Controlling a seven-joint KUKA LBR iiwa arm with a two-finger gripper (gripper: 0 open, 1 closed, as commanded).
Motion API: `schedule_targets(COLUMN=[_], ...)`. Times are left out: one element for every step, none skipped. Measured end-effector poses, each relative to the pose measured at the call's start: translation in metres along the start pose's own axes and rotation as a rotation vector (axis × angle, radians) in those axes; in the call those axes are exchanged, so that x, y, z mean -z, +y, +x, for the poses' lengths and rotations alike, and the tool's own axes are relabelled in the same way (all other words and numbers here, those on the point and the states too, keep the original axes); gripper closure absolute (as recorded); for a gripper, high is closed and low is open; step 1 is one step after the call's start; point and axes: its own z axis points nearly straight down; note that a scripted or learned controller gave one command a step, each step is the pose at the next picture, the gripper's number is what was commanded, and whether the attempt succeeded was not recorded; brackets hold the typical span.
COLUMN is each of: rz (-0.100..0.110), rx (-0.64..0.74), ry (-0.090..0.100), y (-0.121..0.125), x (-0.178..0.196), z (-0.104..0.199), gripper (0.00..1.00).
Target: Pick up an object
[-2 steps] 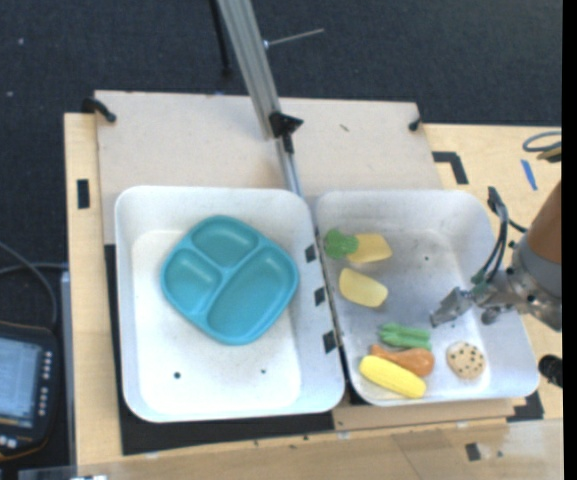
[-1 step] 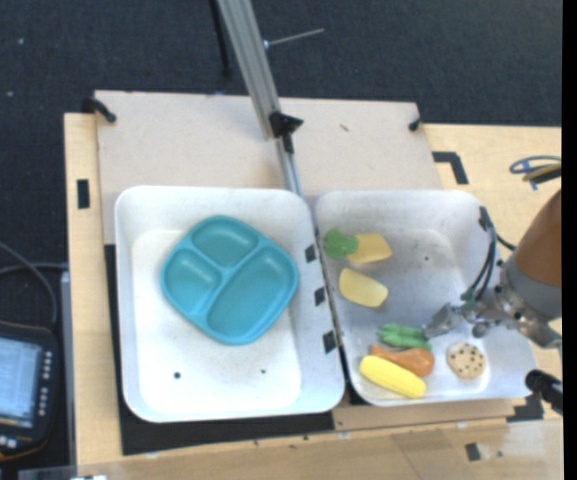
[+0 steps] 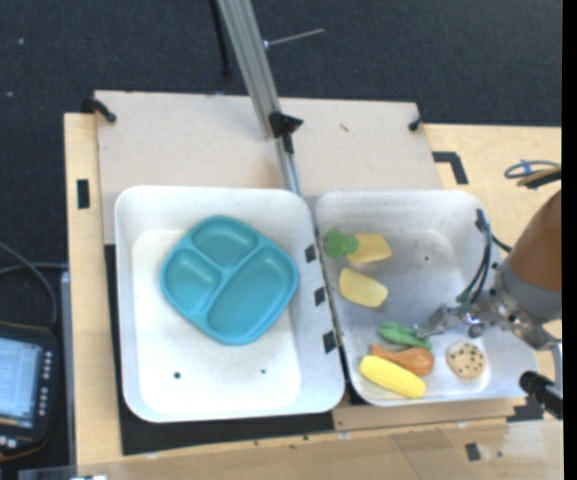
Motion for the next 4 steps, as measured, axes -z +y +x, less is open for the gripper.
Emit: schedule_targets(rz=[-0.007,-0.001,-0.001,-0.002], rx=[-0.002,0.006,0.006,0.006], ry=[-0.002,-0.002,-0.002,-0.002], y=[0.002,0.014,0.007,0.009], x=[0.012,0.068,0.127,0.182], z=[-0.002,0.0,-0.002,-0.004], gripper=[1.0,1.0,1.0,1.0])
